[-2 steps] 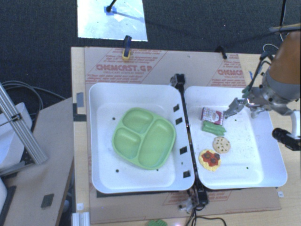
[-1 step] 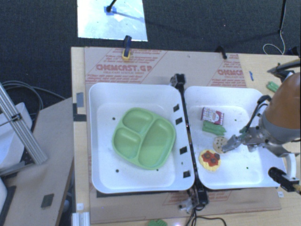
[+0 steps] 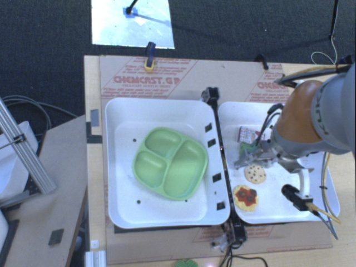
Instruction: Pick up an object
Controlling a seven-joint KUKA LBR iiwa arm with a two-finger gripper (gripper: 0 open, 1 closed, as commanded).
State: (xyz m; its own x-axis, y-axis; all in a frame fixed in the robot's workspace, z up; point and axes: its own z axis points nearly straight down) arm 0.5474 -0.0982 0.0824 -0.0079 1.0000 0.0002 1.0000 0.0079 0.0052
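Even, bright overhead light, soft focus throughout, glare on the shiny silver sheet (image 3: 132, 15) at upper left, two white plastic bins (image 3: 119, 149) nearly washed out, faint shadows

Bins (image 3: 167, 107) smooth white plastic, slight sheen; green plate (image 3: 169, 163) matt plastic; bench (image 3: 183, 74) printed cardboard.

Red "CHEMCAST GP" print, repeated, on board (image 3: 161, 77) under bins; rest unreadable.
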